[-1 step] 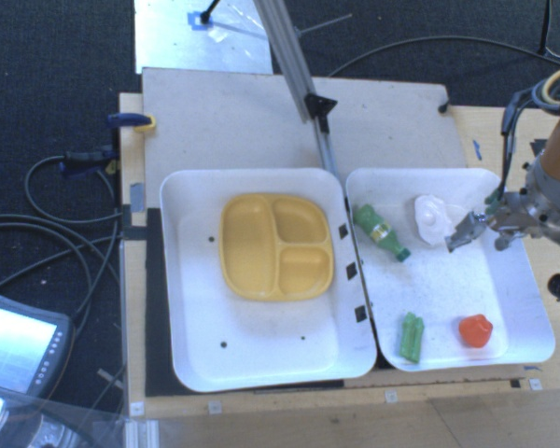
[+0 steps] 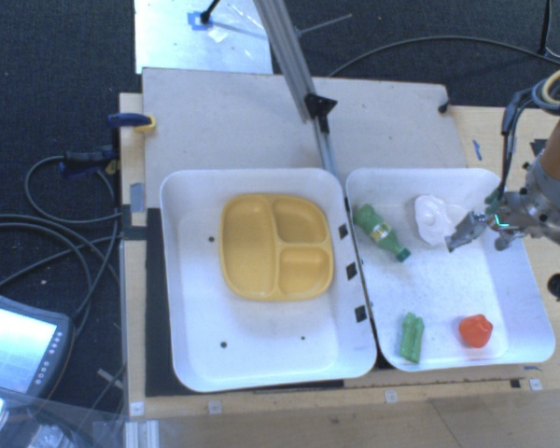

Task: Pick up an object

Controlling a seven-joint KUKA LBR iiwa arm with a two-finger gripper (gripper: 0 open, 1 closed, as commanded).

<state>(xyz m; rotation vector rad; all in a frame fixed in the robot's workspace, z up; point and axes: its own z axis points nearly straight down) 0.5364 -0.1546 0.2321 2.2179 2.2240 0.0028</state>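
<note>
Four loose items lie in the right-hand bin (image 2: 532, 292) as the grey arm reaches in from the right, its hand (image 2: 469, 231) poised at the bin's upper edge, just beside a crumpled white object (image 2: 435, 217). Whether the hand touches that white lump cannot be told, and nothing shows whether the hand is released or clenched; no item can be seen gripped in it.

The white object lies immediately to the hand's left, the nearest candidate by far. A green bottle (image 2: 381, 231) sits farther left, near the wall shared with the neighbouring bin, its long axis running diagonally from upper left to lower right. A small green piece (image 2: 411, 336) and a red object (image 2: 476, 330) rest well apart from the hand, along the bin's near side.

On this evidence the next move turns on a short shift leftward and down onto the white lump. The left bin (image 2: 182, 334) carries a yellow divided tray (image 2: 276, 246), well clear of the hand on the worktop (image 2: 243, 119).
</note>
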